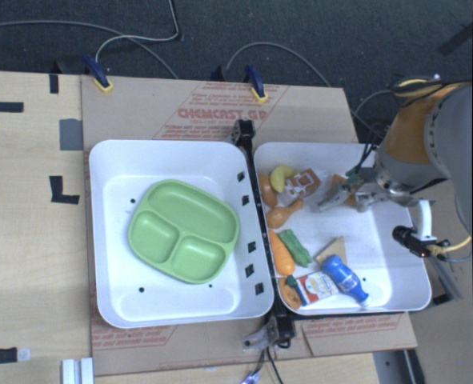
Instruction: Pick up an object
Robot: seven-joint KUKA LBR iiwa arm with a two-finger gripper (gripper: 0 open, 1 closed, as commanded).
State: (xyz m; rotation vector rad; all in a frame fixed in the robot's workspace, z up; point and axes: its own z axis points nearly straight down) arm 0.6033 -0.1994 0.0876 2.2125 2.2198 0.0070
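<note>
Presently, gripper [332, 201], jaw state indiscernible, approaches right bin [404, 298]; next, descent onto the toy banana [280, 178].

the right bin [396, 290] holds a loose clutter along its left half: a yellow banana-like piece [281, 178] at the top, a tan figure [303, 184] beside it, an orange carrot [282, 253], a green pod [294, 246], and a blue bottle [345, 278] lying on its side.
</note>
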